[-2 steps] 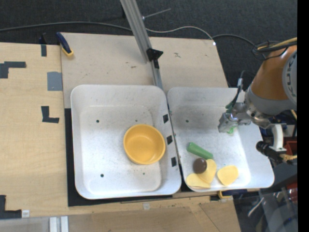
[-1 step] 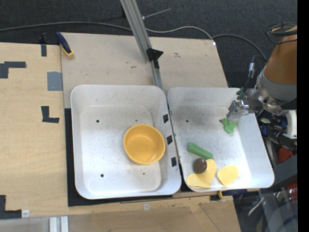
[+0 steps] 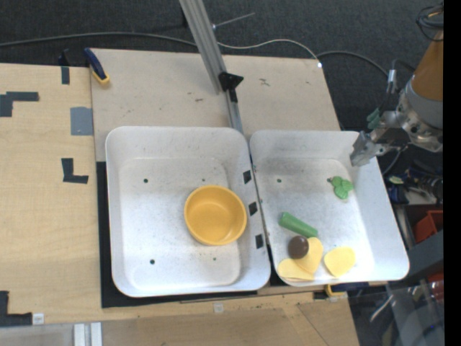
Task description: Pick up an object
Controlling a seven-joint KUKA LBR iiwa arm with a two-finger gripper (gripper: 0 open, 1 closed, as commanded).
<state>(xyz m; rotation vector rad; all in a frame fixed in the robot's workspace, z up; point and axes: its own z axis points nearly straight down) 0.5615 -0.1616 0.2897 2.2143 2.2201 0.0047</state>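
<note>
The hand (image 3: 366,150) hangs over the far right rim of the right bin (image 3: 374,193), carried by the arm (image 3: 425,92) that enters from the right. Its fingers point down and leftward toward the bin wall. How far they stand apart cannot be told from here; the tips are small and blurred against the white rim. Nothing is seen between them, and no object touches the hand.

Objects in the right bin, placed from the hand:
- A small green piece (image 3: 341,187) lies nearest, just below and a little left of the hand, apart from it.
- A green rod (image 3: 298,225) lies further down and left, tilted across the bin floor.
- A brown ball (image 3: 298,247) sits just below the rod, touching or almost touching it.
- Two yellow pieces (image 3: 338,261) lie at the near edge of the bin, well below the hand; the left one (image 3: 297,268) sits partly under the ball.

The left bin (image 3: 130,186), well left of the hand, holds a yellow bowl (image 3: 215,215), upright, near its right side.

Both bins rest side by side on the bench (image 3: 43,193).
</note>
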